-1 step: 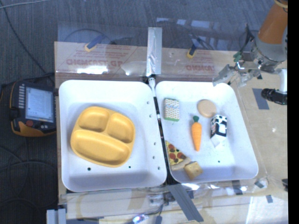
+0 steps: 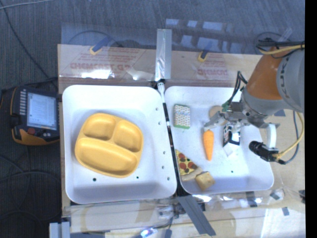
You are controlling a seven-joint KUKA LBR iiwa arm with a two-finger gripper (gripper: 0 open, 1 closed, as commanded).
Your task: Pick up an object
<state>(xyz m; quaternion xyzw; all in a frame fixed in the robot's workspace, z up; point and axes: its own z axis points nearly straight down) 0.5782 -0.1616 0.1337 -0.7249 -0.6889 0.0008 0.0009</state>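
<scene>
in the right bin, gripper hovers just right of the carrot; can't tell its state, too blurry. imo shift left, center over carrot's mid, align w/ its long axis before descending. pizza slice nearby, avoid.

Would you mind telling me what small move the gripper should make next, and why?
Probably a short shift toward the carrot, then down. The gripper hangs in the right bin just beside the carrot, which lies apart from the sponge and pizza slice.
</scene>
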